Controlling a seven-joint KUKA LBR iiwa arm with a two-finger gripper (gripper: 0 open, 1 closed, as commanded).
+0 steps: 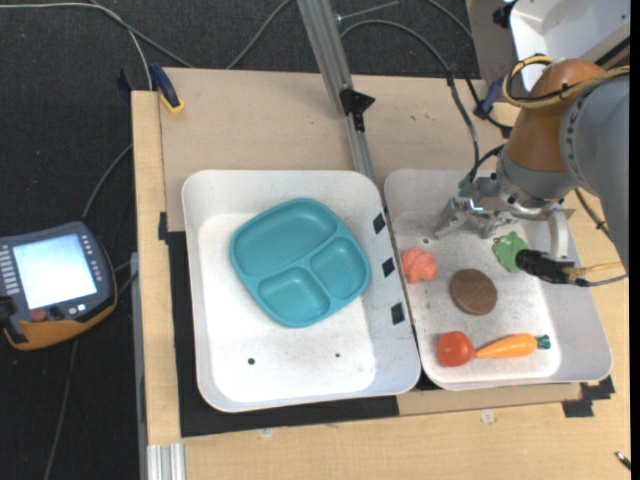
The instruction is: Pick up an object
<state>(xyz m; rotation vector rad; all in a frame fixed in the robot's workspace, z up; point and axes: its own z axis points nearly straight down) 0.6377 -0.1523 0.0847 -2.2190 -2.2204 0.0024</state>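
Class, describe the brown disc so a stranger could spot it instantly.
Look in the right bin, where the small toys lie. Near its middle, above the carrot and right of the pink piece, lies the brown disc. It alone is flat, round and brown.

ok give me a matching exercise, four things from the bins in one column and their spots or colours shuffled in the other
Things:
1. divided plate
2. carrot
3. brown disc
4. pink piece

Descriptions:
A. orange, near the right bin's front edge
B. teal, alone in the left bin
C. by the right bin's left wall
D. round, middle of the right bin

Pairs: 1-B, 2-A, 3-D, 4-C
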